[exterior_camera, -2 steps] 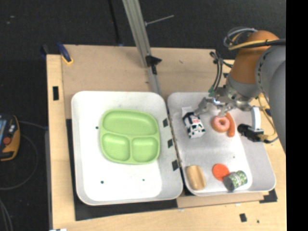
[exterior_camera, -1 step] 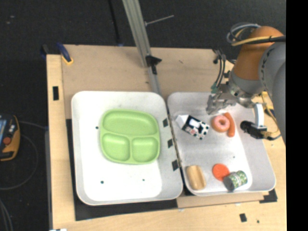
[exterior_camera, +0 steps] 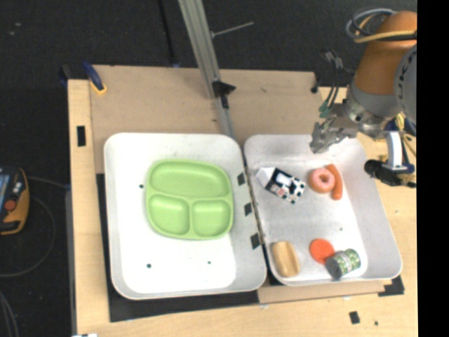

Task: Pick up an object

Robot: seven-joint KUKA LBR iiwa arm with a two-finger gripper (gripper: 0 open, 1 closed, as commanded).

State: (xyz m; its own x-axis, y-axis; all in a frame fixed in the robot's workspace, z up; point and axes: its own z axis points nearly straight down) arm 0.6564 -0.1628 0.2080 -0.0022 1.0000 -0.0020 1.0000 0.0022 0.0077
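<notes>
The can point(exterior_camera: 344, 262) and orange disc point(exterior_camera: 320, 248) lie at the right bin's point(exterior_camera: 372, 209) near edge, far below the gripper point(exterior_camera: 324, 140). Gripper hovers over the far rim, grip unclear; donut point(exterior_camera: 322, 180) just below, bare floor between.

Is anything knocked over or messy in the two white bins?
Nothing looks spilled or broken. In the right bin, the small can seems to lie on its side by the orange disc, and the black-and-white carton lies tilted. The green divided plate sits flat in the left bin.
</notes>
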